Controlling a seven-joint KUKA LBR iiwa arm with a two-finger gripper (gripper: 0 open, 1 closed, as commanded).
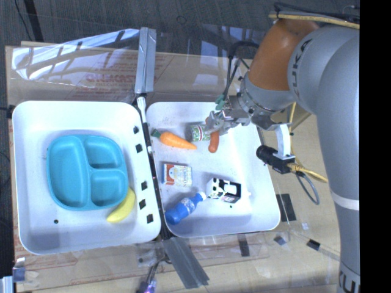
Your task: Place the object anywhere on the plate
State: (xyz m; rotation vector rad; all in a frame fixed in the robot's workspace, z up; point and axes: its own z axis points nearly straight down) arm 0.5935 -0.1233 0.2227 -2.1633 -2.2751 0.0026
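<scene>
So the gripper [215,122] sits low in the right bin [259,209], can't tell its state. A sausage [214,141] lies right below it, carrot [174,140] and small can [199,132] crowding beside. Blue plate [88,170] in the left bin [30,224], banana [124,206] touching.

Part of the maker's name, "KUKA", runs in dark letters down the grey arm [317,60] just beside its orange band; only the letters "UKA" can be made out, tilted with the arm's casing. The small carton [176,174] in the right bin [259,194] carries a printed front in red and white, and the little can [199,132] has a green label, but the print on both is too small to read.
</scene>
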